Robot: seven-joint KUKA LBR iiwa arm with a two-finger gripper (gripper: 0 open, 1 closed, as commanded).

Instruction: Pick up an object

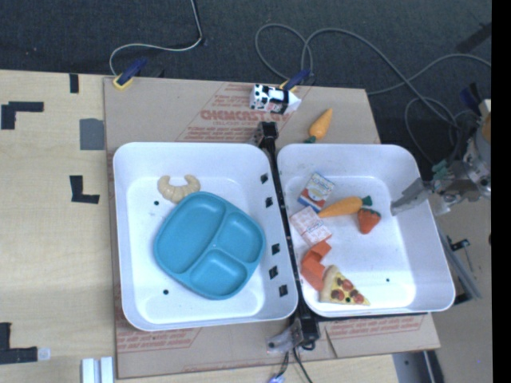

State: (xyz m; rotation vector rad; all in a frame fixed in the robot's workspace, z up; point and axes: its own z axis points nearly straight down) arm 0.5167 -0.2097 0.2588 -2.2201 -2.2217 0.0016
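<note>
Robot lab (bins [128,214], trailing cables [343,42]).

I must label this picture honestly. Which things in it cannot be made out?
- Gripper, camera view: blurred, near the right edge; finger state unreadable.
- Arm: cut off by the right edge.
- Small packets in the right bin: print too small to read.

Only the arm's tip [447,186] shows — grey metal, blurred. A flat grey piece juts out, teal-tinged near its joint.
</note>
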